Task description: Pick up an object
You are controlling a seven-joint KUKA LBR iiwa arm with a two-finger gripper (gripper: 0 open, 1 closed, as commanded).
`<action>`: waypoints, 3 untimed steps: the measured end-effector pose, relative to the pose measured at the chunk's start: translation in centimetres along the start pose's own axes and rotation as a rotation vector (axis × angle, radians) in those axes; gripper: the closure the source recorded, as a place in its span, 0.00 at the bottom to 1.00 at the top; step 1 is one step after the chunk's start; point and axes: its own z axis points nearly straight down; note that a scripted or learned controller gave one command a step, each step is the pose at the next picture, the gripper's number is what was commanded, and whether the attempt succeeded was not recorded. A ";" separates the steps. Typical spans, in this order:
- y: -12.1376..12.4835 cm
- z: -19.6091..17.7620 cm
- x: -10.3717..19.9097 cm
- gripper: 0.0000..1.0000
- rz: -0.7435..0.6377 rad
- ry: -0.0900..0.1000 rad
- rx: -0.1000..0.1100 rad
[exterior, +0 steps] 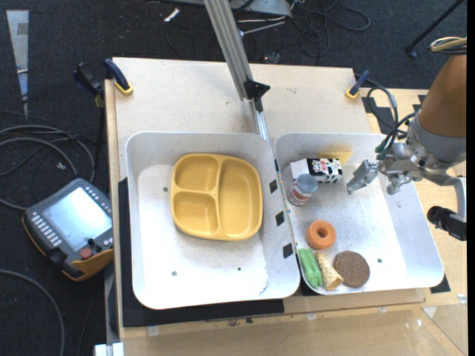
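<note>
My gripper (pixel 377 179) hangs over the upper right part of the right bin (pixel 404 232), fingers spread apart with nothing between them. Left of it lie a black-and-white patterned box (pixel 325 168), a yellow block (pixel 334 155) behind it, and a small cup-like can (pixel 302 188). Nearer the front sit an orange ring (pixel 320 233), a brown round cookie (pixel 351 268), a tan piece (pixel 330 271) and a green piece (pixel 309 267).
The left bin (pixel 148 199) holds a yellow divided plate (pixel 217 196). A metal pole (pixel 230 39) slants up from between the bins. A teach pendant (pixel 70 228) lies on the floor at left. Clamps sit at the bench's back corners.
</note>
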 end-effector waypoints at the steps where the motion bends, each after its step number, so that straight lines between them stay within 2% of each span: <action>1: 0.0 0.0 0.0 0.00 0.001 0.000 -0.001; 3: 0.7 8.9 0.3 0.00 0.001 0.000 0.004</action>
